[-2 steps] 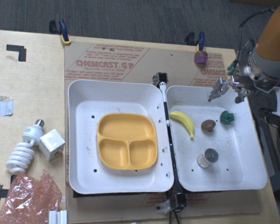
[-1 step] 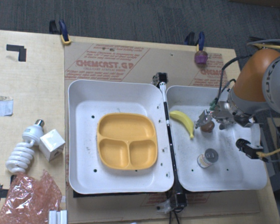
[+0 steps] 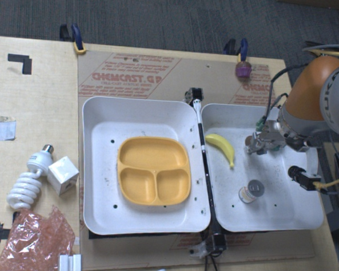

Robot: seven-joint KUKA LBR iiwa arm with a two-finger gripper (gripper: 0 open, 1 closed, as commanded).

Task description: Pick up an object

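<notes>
- Jaws [image 3: 259, 142] hang low over the right bin [image 3: 279, 216], near its back wall, and I cannot tell how they are set or if they grip anything.
- On the table [image 3: 33, 112] sits a brown board [image 3: 133, 72] with two white bins on it, side by side.
- Red writing on the board reads something like "CHEMCAST GP". It shows again, partly hidden, near the back right corner.
- Inside the left bin [image 3: 96, 156] lies a yellow tray [image 3: 154, 171] with three parts.
- Inside the right bin lies a banana [image 3: 221, 147], just beside the jaws and apart from them.
- Nearer the front of that bin lies a small jar [image 3: 251, 191] with a grey lid, well apart from the jaws.
- Nothing looks lifted yet, so I think the pick is not done. The jaws must close on a thing and raise it.
- Left of the bins rest a white light bulb [image 3: 29, 181], a small white cube [image 3: 63, 174], and a crinkly pink bag [image 3: 34, 241].
</notes>
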